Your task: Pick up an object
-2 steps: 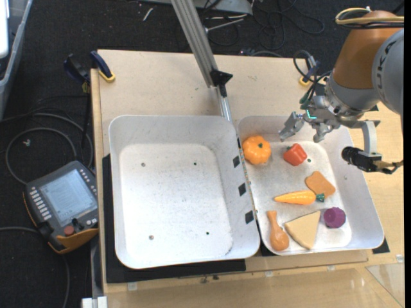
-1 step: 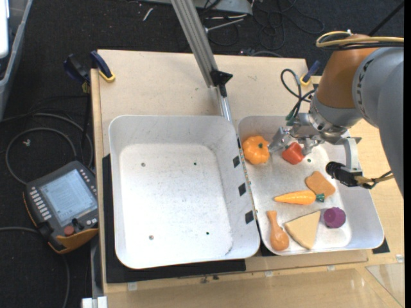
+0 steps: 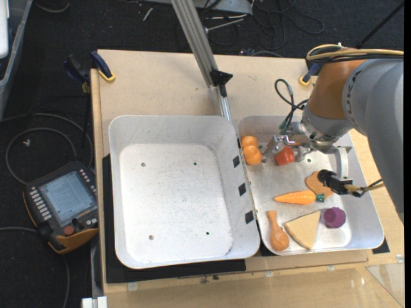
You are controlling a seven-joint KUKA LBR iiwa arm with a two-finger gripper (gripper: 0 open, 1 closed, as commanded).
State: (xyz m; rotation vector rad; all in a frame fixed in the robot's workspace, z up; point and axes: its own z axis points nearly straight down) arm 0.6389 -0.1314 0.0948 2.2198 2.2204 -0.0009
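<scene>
Cheese wedge (image 3: 304,229) nearest; jaws (image 3: 284,147) over red object (image 3: 284,156) — opening cannot tell.

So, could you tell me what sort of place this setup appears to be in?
Probably a robotics lab: a wooden bench with two white bins, toy food such as a carrot, a teach pendant and loose cables on the floor.

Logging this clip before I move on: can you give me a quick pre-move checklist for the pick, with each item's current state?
1. End effector over the right white bin: ok.
2. Small red object beside the end effector, gripped: cannot tell.
3. Orange toy carrot lying clear of the arm: ok.
4. Purple round object and tan wedge reachable, uncovered: ok.
5. Left white bin free of the arm: ok.
</scene>
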